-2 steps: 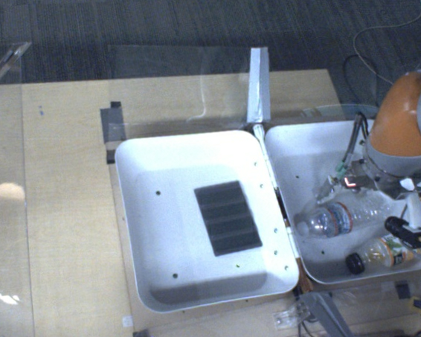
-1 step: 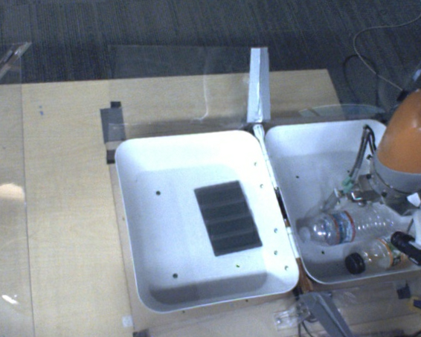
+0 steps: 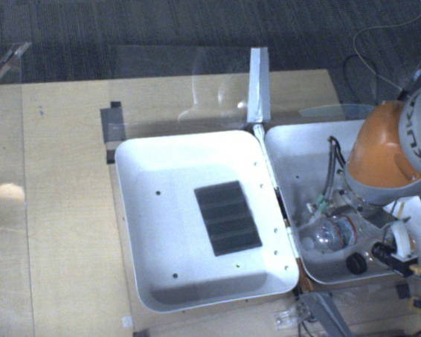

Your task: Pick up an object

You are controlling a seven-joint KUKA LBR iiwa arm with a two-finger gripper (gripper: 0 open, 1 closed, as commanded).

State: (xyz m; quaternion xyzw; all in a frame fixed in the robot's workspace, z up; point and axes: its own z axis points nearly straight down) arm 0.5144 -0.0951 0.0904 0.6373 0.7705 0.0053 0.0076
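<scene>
gripper [image 3: 335,227] low in right bin [image 3: 299,155], grip state cannot tell | clear rounded object [image 3: 319,236] just beside it at 8 o'clock | black ribbed block [image 3: 227,217] in left bin [image 3: 147,208], well apart at 9 o'clock, long axis 11–5

A pale wooden bench [image 3: 61,239] bears two white bins [image 3: 146,230] [image 3: 292,163] side by side
</scene>
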